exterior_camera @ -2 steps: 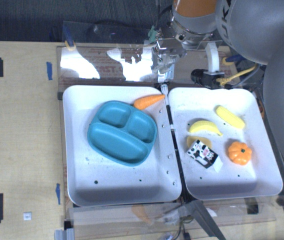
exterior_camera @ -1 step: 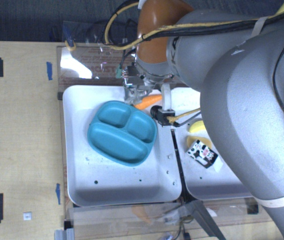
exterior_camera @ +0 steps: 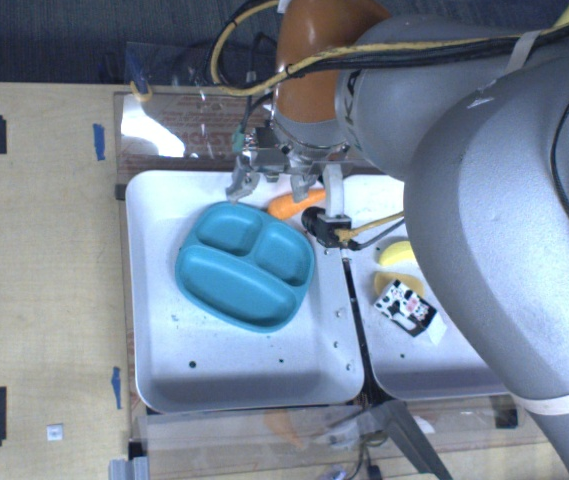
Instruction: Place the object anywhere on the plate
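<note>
Nothing readable here — the small black-and-white packet (exterior_camera: pixel 405 307) in the right bin (exterior_camera: pixel 444 373) carries printing, but it's too tiny and blurred to make out. No clear words, brands or numbers elsewhere.

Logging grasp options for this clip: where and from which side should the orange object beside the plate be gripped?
Likely across its narrow middle, from above. The orange object lies flat and elongated in the left bin, just off the blue plate; the end effector partly hides its top.
</note>
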